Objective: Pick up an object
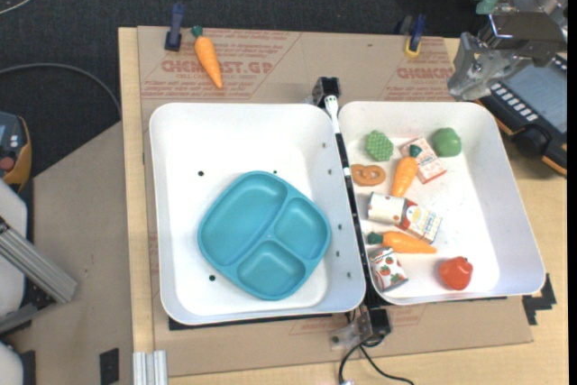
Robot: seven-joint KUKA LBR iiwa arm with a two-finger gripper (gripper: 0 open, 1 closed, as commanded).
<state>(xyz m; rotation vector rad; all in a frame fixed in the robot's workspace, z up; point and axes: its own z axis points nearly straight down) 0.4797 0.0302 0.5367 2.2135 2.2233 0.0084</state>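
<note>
The right bin (pixel 514 221) holds several toy foods. Among them are a bumpy green piece (pixel 380 145), a round green one (pixel 445 141), a pretzel (pixel 367 174), an orange carrot (pixel 404 176), a second carrot (pixel 407 242) and a red pepper (pixel 456 273). Small printed cartons (pixel 422 223) and a strawberry carton (pixel 388 270) lie between them. My gripper (pixel 469 72) hangs at the top right, beyond the right bin's far corner and well above the toys. Nothing is visible in it.
The left bin (pixel 171 158) bears a blue divided plate (pixel 264 234). A loose carrot (pixel 208 59) lies on the cardboard behind the left bin, next to a blue clamp (pixel 174 27). Another clamp (pixel 415 36) stands behind the right bin.
</note>
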